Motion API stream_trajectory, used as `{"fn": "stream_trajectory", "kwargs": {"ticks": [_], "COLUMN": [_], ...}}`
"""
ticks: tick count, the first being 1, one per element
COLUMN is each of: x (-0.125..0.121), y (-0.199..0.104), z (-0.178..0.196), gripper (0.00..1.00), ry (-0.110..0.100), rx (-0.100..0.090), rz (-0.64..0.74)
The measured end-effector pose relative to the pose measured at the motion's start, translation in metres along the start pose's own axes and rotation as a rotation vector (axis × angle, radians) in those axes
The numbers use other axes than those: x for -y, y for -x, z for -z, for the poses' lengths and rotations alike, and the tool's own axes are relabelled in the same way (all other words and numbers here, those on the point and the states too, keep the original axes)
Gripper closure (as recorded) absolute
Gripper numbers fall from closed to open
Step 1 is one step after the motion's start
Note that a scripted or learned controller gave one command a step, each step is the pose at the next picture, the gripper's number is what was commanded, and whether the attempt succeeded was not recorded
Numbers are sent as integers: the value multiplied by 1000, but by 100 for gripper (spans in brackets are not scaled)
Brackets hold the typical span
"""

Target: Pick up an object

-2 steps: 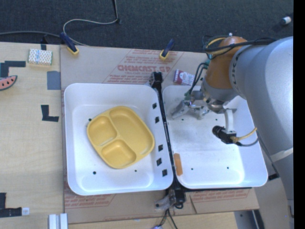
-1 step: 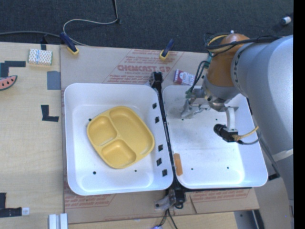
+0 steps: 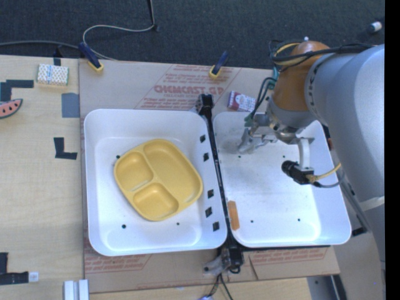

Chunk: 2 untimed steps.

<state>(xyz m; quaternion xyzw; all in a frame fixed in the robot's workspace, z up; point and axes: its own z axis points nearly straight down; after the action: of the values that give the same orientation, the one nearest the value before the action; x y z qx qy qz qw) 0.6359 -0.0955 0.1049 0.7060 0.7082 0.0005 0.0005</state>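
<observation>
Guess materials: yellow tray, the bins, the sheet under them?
Yellow tray: likely molded plastic, smooth with a soft sheen and rounded compartment walls. Bins: probably thin white plastic, semi-gloss with rolled rims; the right one looks speckled. Sheet: cardboard, matte brown with red print.

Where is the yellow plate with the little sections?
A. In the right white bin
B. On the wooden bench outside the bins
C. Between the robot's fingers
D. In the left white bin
D: the yellow plate lies flat on the floor of the left bin, well away from the gripper, which is over the right bin.
</observation>
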Motion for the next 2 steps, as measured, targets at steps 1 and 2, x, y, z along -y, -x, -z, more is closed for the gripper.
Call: {"fn": "stream_trajectory", "kwargs": {"ticks": [1, 2], "x": [0, 0], "y": [-1, -2], "z": [9, 18], "gripper": [100, 100], "ry": [-1, -2], "rx": [-2, -4], "rz": [1, 2]}}
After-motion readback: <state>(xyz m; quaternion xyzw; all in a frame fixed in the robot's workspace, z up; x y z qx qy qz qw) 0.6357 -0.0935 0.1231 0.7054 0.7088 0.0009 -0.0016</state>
